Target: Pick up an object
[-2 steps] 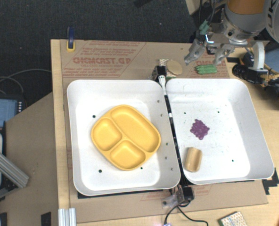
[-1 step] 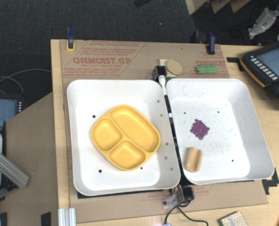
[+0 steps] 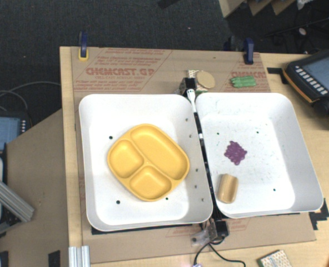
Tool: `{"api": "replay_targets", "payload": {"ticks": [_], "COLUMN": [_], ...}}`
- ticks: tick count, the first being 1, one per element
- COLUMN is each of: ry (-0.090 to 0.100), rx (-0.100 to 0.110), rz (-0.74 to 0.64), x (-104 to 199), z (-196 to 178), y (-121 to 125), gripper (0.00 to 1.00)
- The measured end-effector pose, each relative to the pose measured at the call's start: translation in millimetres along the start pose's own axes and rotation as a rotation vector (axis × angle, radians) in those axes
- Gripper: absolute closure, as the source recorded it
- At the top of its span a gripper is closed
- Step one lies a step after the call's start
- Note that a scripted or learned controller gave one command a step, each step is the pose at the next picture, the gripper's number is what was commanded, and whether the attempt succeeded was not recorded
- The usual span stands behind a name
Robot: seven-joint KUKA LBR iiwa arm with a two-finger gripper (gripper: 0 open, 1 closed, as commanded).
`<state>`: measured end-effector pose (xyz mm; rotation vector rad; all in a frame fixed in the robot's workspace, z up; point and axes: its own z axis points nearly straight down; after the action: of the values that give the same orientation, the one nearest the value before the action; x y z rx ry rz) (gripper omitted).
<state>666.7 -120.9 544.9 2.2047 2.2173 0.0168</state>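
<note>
So, camera view, top to bottom:
step: nothing is being carried yet; I'm reading this as the start of a pick, with a target waiting to be chosen.
gripper: I cannot tell its state from this frame, spread or pressed together.
left bin point(image 3: 92, 121): shallow, white, rounded corners, sitting edge to edge with the right bin point(image 3: 298, 143).
tray point(image 3: 148, 161): yellow, glossy plastic, three compartments, rounded outline, lying flat and rotated near the left bin's middle.
cup point(image 3: 227, 188): small, tan-gold, cylindrical, lying on its side in the right bin near the front-left corner, close to the wall.
purple thing point(image 3: 235, 152): small, lumpy, matte, near the right bin's middle, apart from the cup.
specks: dark flecks are scattering across the right bin floor.
bench: brown printed cardboard is lying under both bins; a green item point(image 3: 243, 82) is sitting behind the right bin.
next move: probably calling for a descent over the cup or the purple thing; the tray is looking too wide and flat for a two-finger pinch except at its rim.
risk: the cup is likely rolling if nudged.
</note>
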Motion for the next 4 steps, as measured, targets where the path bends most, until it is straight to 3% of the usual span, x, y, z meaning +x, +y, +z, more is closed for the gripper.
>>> {"api": "replay_targets", "payload": {"ticks": [1,2,3,4], "ry": [0.007,0.006,0.004,0.003], "rx": [0.030,0.003,0.034,0.012], "rz": [-0.001,-0.005,-0.001,0.004], "x": [64,149,216,212], "z": [112,2,149,127], "y": [-40,-24,-3,-1], "gripper": [0.00,0.00,0.00,1.00]}}
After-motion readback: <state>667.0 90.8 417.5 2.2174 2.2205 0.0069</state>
